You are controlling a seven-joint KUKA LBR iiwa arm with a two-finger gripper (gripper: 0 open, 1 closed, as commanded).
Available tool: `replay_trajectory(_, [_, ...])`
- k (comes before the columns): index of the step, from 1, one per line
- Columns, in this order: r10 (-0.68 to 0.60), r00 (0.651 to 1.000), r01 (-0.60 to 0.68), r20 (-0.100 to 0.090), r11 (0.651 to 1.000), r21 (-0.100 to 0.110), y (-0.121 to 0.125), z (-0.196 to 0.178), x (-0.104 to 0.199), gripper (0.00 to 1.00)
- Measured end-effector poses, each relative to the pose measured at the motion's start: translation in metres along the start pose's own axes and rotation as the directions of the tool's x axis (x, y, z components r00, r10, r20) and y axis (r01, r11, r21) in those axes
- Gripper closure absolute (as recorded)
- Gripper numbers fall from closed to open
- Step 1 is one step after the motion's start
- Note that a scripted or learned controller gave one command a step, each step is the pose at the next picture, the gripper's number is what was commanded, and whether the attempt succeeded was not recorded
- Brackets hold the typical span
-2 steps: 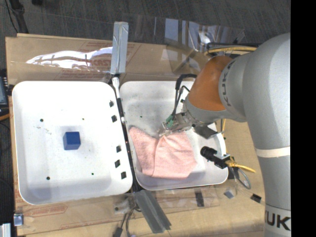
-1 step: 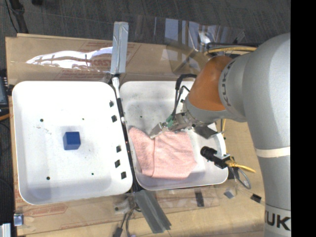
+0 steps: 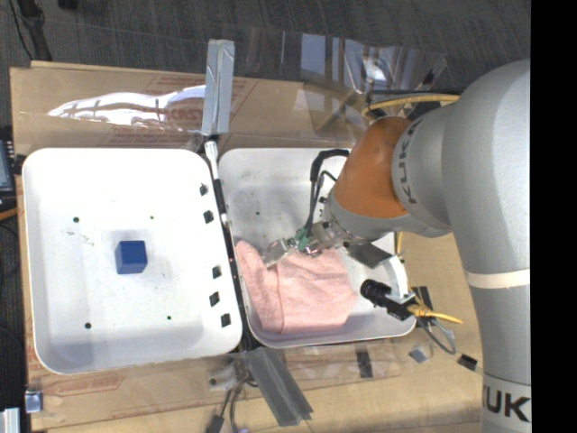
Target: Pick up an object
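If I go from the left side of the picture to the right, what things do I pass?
left white bin holding a blue block → right white bin holding a pink cloth → big grey arm

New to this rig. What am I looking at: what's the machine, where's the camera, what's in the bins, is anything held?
The big grey shape is a robot arm with an orange band above its wrist. It reaches in from the right of the picture. The one camera is fixed above the bench and looks down at a slant.

Two shallow white bins sit side by side. The left bin holds a small blue cube. The right bin holds a crumpled pink cloth.

The arm's gripper is down in the right bin, at the far edge of the cloth. From this angle I cannot tell whether it has hold of the cloth. The cube lies untouched.
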State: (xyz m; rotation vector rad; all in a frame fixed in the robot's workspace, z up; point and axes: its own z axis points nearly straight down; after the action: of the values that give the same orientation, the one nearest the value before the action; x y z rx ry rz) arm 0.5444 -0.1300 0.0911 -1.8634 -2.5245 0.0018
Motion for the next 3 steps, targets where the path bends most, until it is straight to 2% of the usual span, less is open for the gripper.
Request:
replay_trajectory(1, [-0.005, 1.000, 0.005, 0.000, 1.000, 0.001, 0.001, -0.010, 0.000, 1.00])
replay_trajectory(2, [-0.005, 1.000, 0.005, 0.000, 1.000, 0.001, 0.001, -0.010, 0.000, 0.00])
replay_trajectory(3, [-0.011, 1.000, 0.011, 0.001, 1.000, -0.002, -0.009, -0.001, 0.008, 0.00])
